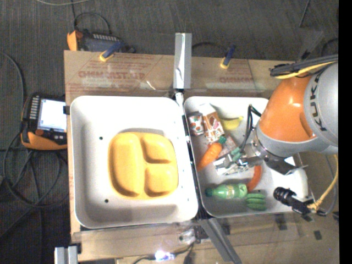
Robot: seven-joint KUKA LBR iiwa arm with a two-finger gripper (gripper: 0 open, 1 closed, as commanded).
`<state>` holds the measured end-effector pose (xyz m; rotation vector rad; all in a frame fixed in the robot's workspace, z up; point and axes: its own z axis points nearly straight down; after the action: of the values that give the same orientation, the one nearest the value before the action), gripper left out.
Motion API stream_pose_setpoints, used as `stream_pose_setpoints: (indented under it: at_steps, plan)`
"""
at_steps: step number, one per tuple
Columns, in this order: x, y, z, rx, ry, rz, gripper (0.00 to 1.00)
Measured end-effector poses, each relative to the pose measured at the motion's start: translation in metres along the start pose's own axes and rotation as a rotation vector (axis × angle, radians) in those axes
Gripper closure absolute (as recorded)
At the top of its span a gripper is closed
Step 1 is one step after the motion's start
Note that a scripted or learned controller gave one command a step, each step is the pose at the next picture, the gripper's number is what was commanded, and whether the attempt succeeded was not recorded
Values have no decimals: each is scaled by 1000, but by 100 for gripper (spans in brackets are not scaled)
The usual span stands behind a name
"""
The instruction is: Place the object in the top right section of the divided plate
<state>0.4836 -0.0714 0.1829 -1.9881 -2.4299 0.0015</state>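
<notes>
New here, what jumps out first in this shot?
The yellow divided plate sits alone in the middle of the left bin, with nothing in its sections. The grey arm with its orange band reaches over the right bin, its gripper low among a clutter of toy food: a carrot, a green bottle and a small carton.

The table (159, 73) shows a brown cardboard-like top with faint red print along its far edge. Two shallow white bins sit directly on it, side by side and touching at the middle: the left bin (88, 147) (the wider one) toward the left edge, the right bin (206, 205) toward the right edge. Two clamps, one blue (110, 51), one yellow-and-blue (227, 58), grip the far edge.
</notes>
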Motion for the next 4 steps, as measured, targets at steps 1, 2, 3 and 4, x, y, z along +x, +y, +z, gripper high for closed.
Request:
stream_pose_setpoints:
  at_steps: [1,2,3,4]
  plan:
    - [44,9,-29,0,-1,-46,100]
    - [68,13,0,3,0,-230,100]
    - [121,24,-15,3,-2,-25,100]
    - [117,58,-32,2,-4,67,100]
